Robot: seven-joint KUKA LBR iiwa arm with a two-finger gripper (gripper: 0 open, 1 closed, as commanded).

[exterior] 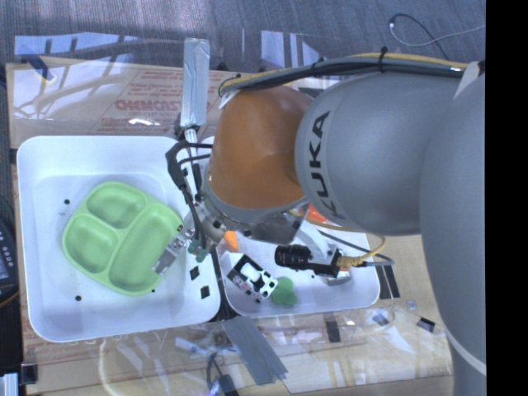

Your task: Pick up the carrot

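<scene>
Arm (330, 163) reaches in from right, bulk covering most of right bin (363, 299). Jaws sit low over divide between bins, beside green sectioned plate (120, 236) in left bin (33, 221).

Jaws: cannot tell state.

Carrot (232, 240): small orange sliver peeking under wrist, near inner edge of right bin, mostly hidden. Not visibly gripped.

Green round item (285, 292) nearby in right bin.

Step, by judgement: approach/grasp attempt, pick unconfirmed. Next move calls for centring on carrot, closing, lifting straight up, avoiding bin wall.

The big grey arm (388, 155) fills the frame's right; a pale green three-part plastic plate (120, 236) lies in the left shallow white bin (41, 221).
</scene>
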